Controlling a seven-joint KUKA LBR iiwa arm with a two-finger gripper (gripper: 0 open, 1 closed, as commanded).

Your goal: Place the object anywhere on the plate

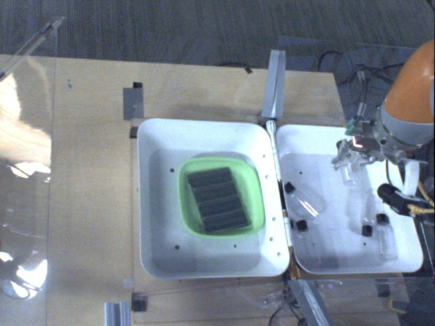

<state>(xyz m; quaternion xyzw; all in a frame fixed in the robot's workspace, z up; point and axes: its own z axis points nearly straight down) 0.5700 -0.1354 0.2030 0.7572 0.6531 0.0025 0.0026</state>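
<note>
Bench [68,182] of pale wood, bearing two white bins. Nearest, small black pieces [300,225] scattered in the right bin [326,257]. Beside it, in the left bin [156,250], green plate [253,189] with dark ridged block [217,200] lying flat on its middle. Farther back, gripper [350,156] over the right bin's far side, well apart from the block; wide or narrow, cannot tell. Beyond, orange band [414,87] of the arm.

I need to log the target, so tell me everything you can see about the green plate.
The green plate is a light green, squarish dish with rounded corners and a raised rim, plastic by its look. It sits flat in the middle of the left white bin. A dark grey ridged block lies on it at a slant, covering most of its floor.
</note>
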